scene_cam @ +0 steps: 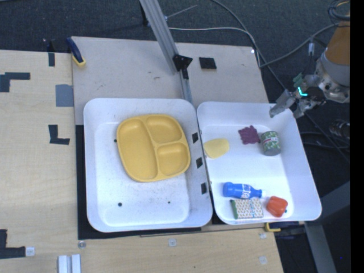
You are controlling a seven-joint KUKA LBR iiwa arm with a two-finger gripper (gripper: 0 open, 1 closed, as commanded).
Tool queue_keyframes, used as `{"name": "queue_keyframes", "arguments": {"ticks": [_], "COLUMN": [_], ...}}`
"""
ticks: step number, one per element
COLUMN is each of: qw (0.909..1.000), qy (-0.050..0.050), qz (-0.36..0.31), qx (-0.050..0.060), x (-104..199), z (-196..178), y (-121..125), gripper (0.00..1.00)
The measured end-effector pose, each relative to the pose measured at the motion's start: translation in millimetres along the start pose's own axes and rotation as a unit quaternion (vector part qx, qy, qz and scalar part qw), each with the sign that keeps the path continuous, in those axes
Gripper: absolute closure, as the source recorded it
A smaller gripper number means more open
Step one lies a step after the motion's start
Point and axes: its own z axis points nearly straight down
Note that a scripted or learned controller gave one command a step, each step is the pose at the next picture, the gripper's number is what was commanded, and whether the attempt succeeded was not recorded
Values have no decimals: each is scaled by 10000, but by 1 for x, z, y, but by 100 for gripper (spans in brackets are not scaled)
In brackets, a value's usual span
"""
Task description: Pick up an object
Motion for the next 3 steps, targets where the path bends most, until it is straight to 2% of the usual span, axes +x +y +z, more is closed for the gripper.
{"name": "queue_keyframes", "arguments": {"ticks": [1, 2, 3], "qw": [10000, 10000, 10000], "qy": [-5, -4, -2], "qz": [-5, -5, -2], "qx": [-19, 2, 8], "x": [0, 4, 0], "z": [-2, 42, 104], "y": [1, -2, 3], "gripper": [0, 0, 0]}}
